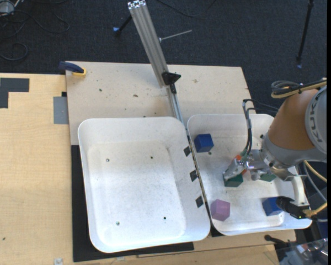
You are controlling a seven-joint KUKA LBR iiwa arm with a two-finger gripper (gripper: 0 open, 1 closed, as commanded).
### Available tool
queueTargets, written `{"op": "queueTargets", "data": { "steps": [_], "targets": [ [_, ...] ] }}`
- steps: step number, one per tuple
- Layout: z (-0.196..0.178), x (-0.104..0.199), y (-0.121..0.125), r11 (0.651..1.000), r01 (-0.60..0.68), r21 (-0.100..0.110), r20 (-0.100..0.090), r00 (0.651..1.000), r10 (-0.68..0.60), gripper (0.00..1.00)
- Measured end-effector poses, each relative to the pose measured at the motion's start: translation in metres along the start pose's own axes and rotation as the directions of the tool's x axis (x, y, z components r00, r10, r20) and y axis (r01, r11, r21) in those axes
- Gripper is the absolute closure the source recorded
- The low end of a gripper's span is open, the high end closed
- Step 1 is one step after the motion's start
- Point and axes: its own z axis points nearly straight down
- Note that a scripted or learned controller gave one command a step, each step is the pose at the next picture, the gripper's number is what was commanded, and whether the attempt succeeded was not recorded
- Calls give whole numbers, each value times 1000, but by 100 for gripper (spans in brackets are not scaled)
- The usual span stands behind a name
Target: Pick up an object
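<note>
- The gripper [235,175] was seen low in the right bin [231,127], directly over a dark green block [233,181].
- Whether its fingers were apart or together could not be told, because the wrist covered them.
- A blue cube [203,142] was placed near the divider at the far side of this bin.
- A purple cube [220,209] lay at the near left corner, and a second blue block [272,206] at the near right.
- The left bin [94,142] was located just beside it.
</note>
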Motion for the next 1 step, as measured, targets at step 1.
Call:
{"op": "queueTargets", "data": {
  "steps": [1],
  "targets": [
    [16, 1, 4, 1000, 0, -15, -3, 1000, 0, 0]
  ]
}}
